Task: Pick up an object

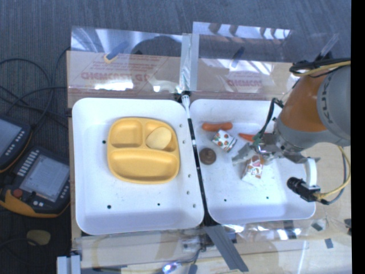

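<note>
Nearest the lens, at far left off the bench: control pendant [34,181] with cables. Next, left bin [91,210], holding a yellow divided tray [142,150] with a pale round piece [159,137] in its upper right compartment; bare white floor all round the tray.

Past the centre rim, right bin [228,207]: brown disc [207,156] near the divider, orange sausage-shaped piece [217,127] above it, small printed packet [224,141] between, orange sliver [246,136] further right, crumpled white packet [254,168] mid-bin.

Gripper [256,151] low over the crumpled packet, apparently just above or touching its top. Fingers blurred and dark; cannot tell how wide they stand.

Step, by judgement: descent onto the packet, grasp not confirmed. Next move calls for closing squarely, then a straight lift.

Open floor below and left of the packet; right rim close under the wrist, cable looping there.
</note>
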You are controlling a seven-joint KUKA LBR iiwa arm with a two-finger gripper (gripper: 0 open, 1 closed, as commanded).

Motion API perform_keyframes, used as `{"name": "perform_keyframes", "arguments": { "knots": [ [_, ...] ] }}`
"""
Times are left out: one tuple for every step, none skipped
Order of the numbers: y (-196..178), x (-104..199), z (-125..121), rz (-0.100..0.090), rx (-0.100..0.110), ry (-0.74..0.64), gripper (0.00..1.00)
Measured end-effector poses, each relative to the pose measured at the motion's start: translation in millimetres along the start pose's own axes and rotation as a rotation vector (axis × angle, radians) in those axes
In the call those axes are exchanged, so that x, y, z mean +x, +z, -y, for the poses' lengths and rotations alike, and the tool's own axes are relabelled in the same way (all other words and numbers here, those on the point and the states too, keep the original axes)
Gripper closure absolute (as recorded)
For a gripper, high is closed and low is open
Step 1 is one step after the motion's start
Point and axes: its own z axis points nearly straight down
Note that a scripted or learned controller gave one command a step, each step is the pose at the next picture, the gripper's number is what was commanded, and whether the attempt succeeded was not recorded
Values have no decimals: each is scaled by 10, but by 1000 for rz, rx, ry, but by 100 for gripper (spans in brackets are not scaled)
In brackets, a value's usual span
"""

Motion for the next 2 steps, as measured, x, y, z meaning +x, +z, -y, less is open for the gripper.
{"name": "perform_keyframes", "arguments": {
  "knots": [
    [-74, -2, 7, -1, 4, 1, 100],
    [-1178, 508, 328, 2, 1, -1, 100]
  ]
}}
